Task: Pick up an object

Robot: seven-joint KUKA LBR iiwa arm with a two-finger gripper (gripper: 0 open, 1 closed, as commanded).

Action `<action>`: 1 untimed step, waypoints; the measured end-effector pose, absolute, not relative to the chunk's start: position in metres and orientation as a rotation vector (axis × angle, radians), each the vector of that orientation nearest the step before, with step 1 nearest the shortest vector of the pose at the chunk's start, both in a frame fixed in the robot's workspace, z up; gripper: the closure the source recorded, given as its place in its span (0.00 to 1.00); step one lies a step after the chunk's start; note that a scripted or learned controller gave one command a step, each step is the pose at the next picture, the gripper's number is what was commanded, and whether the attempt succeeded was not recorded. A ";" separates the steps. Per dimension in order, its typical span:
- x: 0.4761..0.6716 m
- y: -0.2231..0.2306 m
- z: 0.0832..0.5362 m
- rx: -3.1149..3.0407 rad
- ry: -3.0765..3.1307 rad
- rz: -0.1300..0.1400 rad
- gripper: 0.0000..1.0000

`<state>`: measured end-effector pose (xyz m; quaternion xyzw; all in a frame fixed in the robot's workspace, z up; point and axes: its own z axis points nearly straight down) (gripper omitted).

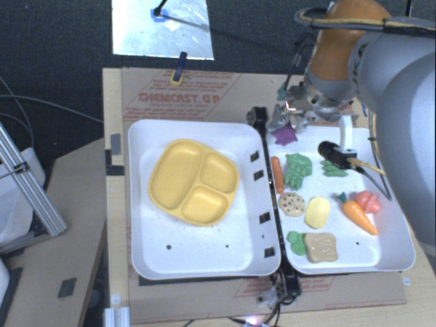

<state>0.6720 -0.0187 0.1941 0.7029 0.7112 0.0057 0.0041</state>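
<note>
The brown cardboard sheet (184,94) on the bench, left of the end effector (291,118), carries red print reading "CHEMCAST"; further characters are not legible. The yellow three-compartment plastic plate (193,181) lies in the left shallow white bin (150,251), well left of and below the end effector. Whether the end effector is open or closed cannot be determined. The likely target, a small purple plastic toy piece (285,136), lies just below the end effector in the right shallow white bin (388,251). Expected handling: light, rigid, smooth, prone to slipping. Grip across its narrow body.
</note>
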 end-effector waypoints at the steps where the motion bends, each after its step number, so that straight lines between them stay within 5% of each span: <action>1: 0.649 -0.021 0.200 2.219 2.221 0.001 1.00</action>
